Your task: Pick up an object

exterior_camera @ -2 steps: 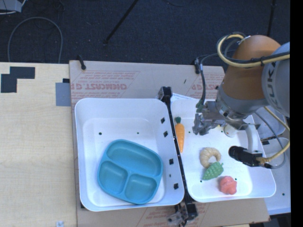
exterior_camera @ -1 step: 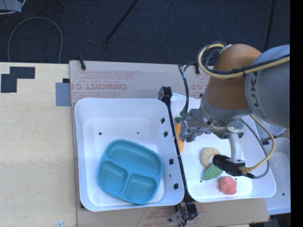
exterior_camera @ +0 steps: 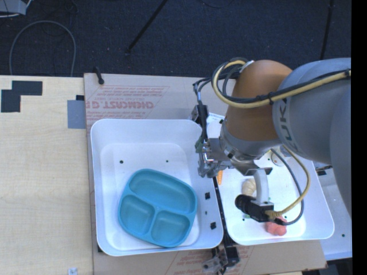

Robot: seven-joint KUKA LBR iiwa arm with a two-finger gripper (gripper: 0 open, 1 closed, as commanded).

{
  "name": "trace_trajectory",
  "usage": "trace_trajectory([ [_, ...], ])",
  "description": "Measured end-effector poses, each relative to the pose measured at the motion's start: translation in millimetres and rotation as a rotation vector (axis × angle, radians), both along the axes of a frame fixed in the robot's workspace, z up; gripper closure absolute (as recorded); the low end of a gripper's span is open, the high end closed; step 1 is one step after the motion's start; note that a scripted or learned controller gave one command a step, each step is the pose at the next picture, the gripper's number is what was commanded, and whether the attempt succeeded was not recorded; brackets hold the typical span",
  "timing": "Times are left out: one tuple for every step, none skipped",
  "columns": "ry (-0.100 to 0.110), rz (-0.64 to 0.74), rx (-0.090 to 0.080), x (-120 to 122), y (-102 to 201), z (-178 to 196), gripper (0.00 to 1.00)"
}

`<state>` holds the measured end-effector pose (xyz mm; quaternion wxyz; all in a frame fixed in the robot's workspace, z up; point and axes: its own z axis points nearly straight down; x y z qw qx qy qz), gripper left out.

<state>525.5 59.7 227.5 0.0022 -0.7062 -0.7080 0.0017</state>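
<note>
1. The grey robot arm with the orange band reaches in from the right and hangs over the inner half of the right shallow white bin
2. The left shallow white bin holds one thing, the blue plastic three-compartment tray, which lies flat and slightly turned in the bin's near half
3. We judge the tray to be light, stiff and smooth; it is too wide to span, so the hold we would choose is its raised rim or one of the dividing ridges
4. The gripper sits over the divide between the two bins, just beside the tray's far right corner and off its edge rather than above it; whether it is open or closed we cannot tell, and we see nothing held in it
5. The small pale rounded lump lies in the right bin near the gripper, partly hidden by the wrist; it looks light, and a pinch across its middle should do
6. The small pink rounded piece rests by the right bin's near wall, well apart from the gripper; we guess it is soft and may roll
</note>
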Motion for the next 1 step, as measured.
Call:
trace_trajectory([
  [0.001, -0.002, -0.001, -30.4, 42.0, -10.5, 1.00],
])
